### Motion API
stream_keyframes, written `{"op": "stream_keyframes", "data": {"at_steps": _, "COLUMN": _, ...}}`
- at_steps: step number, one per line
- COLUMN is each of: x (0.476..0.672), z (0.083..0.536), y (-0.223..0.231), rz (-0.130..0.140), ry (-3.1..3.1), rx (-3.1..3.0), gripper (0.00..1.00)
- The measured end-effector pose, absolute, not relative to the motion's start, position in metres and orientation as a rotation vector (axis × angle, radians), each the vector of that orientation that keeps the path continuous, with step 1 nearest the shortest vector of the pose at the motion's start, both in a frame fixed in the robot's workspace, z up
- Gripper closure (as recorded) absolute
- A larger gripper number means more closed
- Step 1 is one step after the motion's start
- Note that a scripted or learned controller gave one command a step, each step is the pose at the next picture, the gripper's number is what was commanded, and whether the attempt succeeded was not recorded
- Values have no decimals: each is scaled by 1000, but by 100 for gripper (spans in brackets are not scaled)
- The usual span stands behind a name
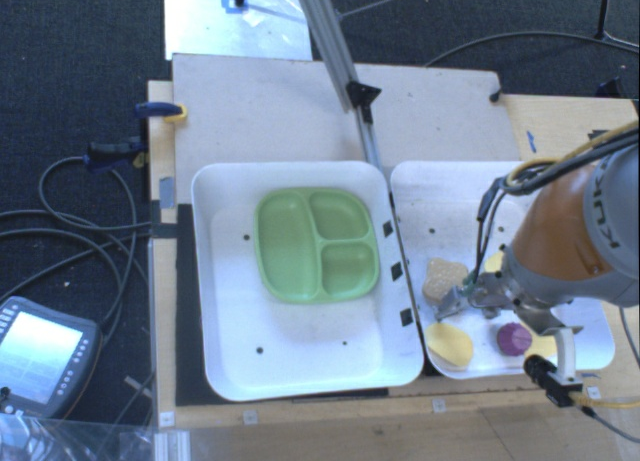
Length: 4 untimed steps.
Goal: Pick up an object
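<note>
The arm (575,234) comes in from the right over the right bin (440,189), its orange band above the bin's middle. The end effector (462,301) is low over the bin floor, between a tan, rough-edged piece (443,275) just up-left of it and a yellow oval (450,345) just below it, close to both. Whether its fingers are apart or closed I cannot tell: the wrist covers them, and nothing can be seen between them.

A purple round thing (514,338) lies to the right of the yellow oval, at the near edge of the arm's body, partly tucked against the wrist hardware. A bit of yellow (494,263) peeks out beside the arm higher up; what it is cannot be made out. All these lie in the near half of the right bin, crowded near the end effector.

The left bin (220,279) holds a green divided tray (317,245) lying flat, well apart from the arm. The two bins touch along a shared wall with dark marks. A metal pole (325,24) slants down from the top to a black clamp (362,95) on the bench (270,109), ending by the bins' far junction. On the floor to the left are cables (70,219) and a handheld screen unit (40,354).
</note>
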<state>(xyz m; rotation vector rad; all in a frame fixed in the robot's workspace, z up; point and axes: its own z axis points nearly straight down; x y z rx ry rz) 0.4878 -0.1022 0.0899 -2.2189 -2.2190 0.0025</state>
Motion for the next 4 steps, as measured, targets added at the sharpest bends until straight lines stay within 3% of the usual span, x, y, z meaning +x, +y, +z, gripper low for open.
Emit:
{"op": "stream_keyframes", "data": {"at_steps": 1, "x": 490, "z": 103, "y": -103, "rz": -3, "ry": -2222, "rx": -2223, "gripper": 100}}
{"op": "stream_keyframes", "data": {"at_steps": 4, "x": 486, "z": 256, "y": -111, "rz": -7, "ry": -2233, "rx": -2220, "gripper": 100}}
